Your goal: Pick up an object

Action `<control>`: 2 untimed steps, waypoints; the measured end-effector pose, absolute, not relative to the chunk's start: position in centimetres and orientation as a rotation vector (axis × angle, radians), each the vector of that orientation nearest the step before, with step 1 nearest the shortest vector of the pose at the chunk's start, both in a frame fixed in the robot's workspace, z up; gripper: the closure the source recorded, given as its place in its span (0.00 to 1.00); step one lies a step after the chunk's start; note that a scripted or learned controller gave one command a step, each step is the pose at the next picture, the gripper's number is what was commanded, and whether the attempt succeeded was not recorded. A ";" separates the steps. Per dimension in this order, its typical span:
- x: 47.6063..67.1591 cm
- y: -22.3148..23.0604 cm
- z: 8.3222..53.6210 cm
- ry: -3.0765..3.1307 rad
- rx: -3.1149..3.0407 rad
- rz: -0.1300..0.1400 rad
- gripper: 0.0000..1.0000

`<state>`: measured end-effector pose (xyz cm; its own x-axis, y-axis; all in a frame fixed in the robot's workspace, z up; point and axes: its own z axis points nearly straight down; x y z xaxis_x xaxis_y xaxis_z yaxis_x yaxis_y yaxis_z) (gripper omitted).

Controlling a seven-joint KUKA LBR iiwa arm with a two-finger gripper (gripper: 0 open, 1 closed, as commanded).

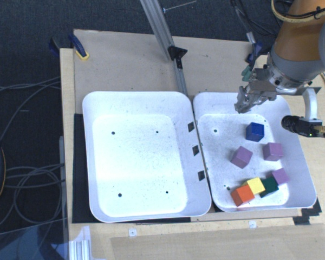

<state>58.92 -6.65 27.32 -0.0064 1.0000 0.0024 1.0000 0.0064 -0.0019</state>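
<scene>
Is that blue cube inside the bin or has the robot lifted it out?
Inside. The blue cube rests on the floor of the right bin, and the gripper hangs above and beside it, apart from it.

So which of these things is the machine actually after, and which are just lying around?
Part of the job:
claw
blue block
purple blocks
orange block
yellow block
green block
right bin holding them

Just lying about:
left bin
metal pole
cables on the floor
blue clamp
</scene>
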 end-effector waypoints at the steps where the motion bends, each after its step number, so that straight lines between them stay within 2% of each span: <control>1: 60.2 -1.5 27.7 -2.229 -2.215 -0.004 1.00; 2: 61.4 3.9 27.7 -2.229 -2.215 -0.004 1.00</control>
<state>61.42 3.89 27.66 -0.0062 1.0000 0.0011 1.0000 0.0062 0.0023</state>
